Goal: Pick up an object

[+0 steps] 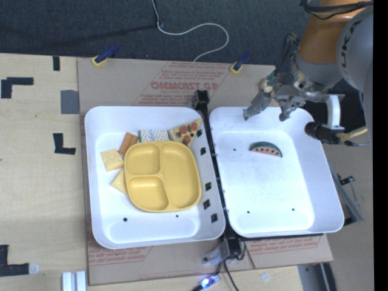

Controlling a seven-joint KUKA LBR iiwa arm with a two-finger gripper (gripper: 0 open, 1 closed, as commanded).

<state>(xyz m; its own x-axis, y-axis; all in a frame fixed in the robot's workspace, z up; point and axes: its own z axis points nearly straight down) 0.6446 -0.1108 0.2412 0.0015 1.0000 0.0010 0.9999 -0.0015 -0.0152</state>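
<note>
A watermelon slice toy (pixel 266 149) lies in the right bin (pixel 315 199), near its far side. My gripper (pixel 267 111) hangs above the far edge of that bin, open, with nothing between its fingers; it is a short way above and behind the slice. In the left bin (pixel 100 211) a yellow divided plate (pixel 162 176) lies in the middle. Around the plate's far and left sides lie several small food toys: a pizza slice (pixel 187 132), a brown cracker (pixel 128 142) and pale yellow cheese pieces (pixel 112 160).
The two bins sit on a cardboard sheet (pixel 121 83) clamped by blue and yellow clips (pixel 105 55). A white cable (pixel 188 29) loops over the dark mat behind. The arm's grey and orange body (pixel 339 35) fills the upper right.
</note>
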